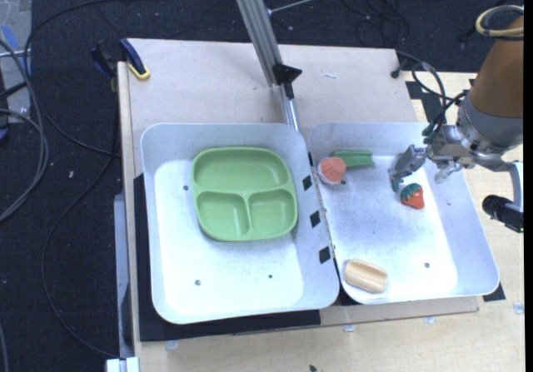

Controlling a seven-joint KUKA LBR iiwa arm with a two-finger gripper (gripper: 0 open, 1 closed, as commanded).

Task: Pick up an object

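Bench with 2 shallow white bins set side by side, seen from above at a slant. The left bin [166, 279] carries a green divided plate [246, 193] with 3 compartments, lying flat in the bin's upper half. The right bin [466, 270] carries 3 loose items. A carrot-like toy [340, 166], with an orange round end and a green stalk pointing right, lies near the bin's upper left corner, close to the divide between the bins. A tan bread-roll toy [366, 275] lies at the lower left of the same bin, well apart from the others. A red strawberry toy [412, 195] with a green cap lies in the upper right part of the bin.

The arm [500, 96] enters from the right, its orange band above the grey wrist. The gripper [405, 172] hangs low over the right bin, just above and to the left of the strawberry toy. From this angle I cannot tell whether the fingers are spread or closed, nor whether they touch the strawberry toy; nothing is seen held between them.

A slanted metal pole [258, 17] rises from the bench behind the bins.
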